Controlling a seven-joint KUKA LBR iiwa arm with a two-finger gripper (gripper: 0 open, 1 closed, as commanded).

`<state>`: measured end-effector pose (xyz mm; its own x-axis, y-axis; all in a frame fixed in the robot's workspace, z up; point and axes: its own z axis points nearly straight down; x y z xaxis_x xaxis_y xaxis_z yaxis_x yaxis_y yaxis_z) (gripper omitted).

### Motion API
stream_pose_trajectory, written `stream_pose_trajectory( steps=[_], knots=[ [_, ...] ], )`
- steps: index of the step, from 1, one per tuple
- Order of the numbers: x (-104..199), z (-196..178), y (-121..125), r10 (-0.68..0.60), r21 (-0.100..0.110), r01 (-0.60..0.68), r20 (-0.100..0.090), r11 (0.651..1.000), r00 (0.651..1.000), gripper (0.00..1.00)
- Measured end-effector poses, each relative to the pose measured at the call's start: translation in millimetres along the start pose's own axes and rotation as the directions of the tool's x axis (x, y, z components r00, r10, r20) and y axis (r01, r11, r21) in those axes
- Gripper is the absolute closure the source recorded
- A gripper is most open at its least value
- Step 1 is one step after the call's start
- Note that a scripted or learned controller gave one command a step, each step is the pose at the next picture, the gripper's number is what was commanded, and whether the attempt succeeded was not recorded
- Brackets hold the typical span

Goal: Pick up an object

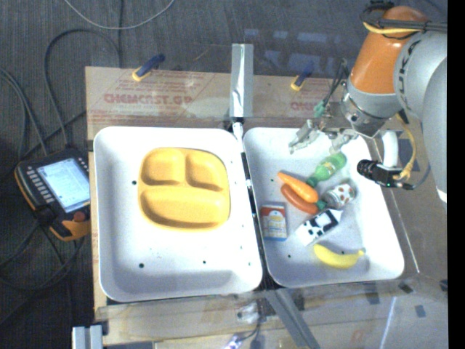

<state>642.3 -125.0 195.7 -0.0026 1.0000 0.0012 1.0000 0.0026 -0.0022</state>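
Two white bins (109,217), yellow tray (185,187) left, gripper (320,133) over right.

Dark grey carpet floor (43,20); black cables (29,115); handheld pendant (62,191) left; cardboard sheet (160,97) under bins.

**Bright, even overhead light with mild softness**

Light falls evenly from above. The two white bins (174,282) look bright, close to washed out, with soft shadows along their inner walls. The yellow tray (185,187) shows gentle sheen. Fine detail is slightly blurred and grainy; small labels are perhaps unreadable. The floor (43,20) stays dim.
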Motion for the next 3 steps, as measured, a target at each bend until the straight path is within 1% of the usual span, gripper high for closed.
stream_pose_trajectory(
  steps=[1, 2, 3],
  knots=[
    [-1.4, 105.5, -58.4, 0.263, -0.011, -0.263, 0.0, 0.965, 0.965, 0.0],
    [0.0, 95.9, -57.4, 0.262, -0.011, -0.262, -0.004, 0.965, 0.965, 1.0],
    [44.4, 23.1, 8.5, 0.286, 0.04, -0.287, 0.012, 0.957, 0.958, 1.0]
  ],
)
